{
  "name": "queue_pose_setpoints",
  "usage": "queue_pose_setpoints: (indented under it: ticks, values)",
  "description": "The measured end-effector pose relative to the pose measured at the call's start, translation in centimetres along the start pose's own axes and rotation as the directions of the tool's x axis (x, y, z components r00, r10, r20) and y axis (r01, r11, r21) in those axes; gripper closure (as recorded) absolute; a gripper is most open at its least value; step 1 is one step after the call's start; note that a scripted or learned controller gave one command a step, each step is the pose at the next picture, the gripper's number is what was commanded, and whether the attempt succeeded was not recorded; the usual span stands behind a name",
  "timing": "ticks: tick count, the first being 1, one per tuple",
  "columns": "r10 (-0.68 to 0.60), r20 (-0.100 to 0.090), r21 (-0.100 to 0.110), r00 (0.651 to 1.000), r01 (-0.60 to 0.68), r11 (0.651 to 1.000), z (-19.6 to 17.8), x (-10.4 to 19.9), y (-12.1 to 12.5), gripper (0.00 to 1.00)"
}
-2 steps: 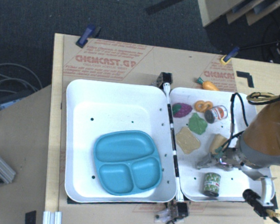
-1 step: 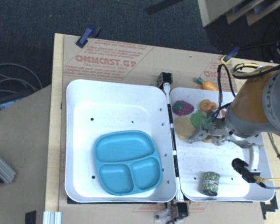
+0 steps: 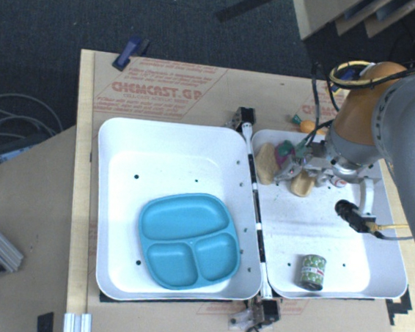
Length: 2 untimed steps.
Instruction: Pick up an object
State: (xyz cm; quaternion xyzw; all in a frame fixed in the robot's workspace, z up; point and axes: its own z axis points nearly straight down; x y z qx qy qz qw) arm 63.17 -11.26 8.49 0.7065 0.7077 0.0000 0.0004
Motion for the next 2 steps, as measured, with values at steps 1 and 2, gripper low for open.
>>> queue_pose_setpoints:
  ticks: [1,2]
  values:
    - [0.000,0.001,0.000,1.000,0.000,1.000,-1.0,0.0,0.0,1.00]
    - [-0.001,-0.001,-0.003,1.000,0.001,1.000,-10.1,6.9,-2.9,1.00]
